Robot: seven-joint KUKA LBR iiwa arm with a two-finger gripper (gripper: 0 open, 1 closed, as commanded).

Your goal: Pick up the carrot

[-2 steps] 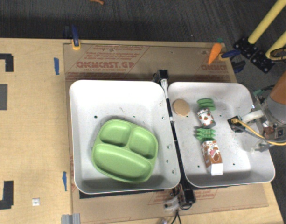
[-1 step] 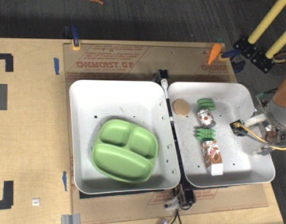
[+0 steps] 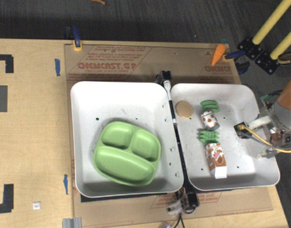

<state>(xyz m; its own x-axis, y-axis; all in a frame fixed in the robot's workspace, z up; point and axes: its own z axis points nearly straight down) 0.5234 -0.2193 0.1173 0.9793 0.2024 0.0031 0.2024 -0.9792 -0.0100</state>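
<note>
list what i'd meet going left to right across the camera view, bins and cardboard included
green divided plate in the left bin → tan round disc in the right bin → carrot on the cardboard beyond the bins → claw. The packets lined down the right bin overlap the carrot's position, so they are left out.

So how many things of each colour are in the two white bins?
Green: 3, the divided plate, the upper green piece and the lower green piece.
Tan: 1, the round disc.
Red and white: 2, the small can and the long packet.
Total: 6.
The carrot lies outside, behind the right bin.
</note>
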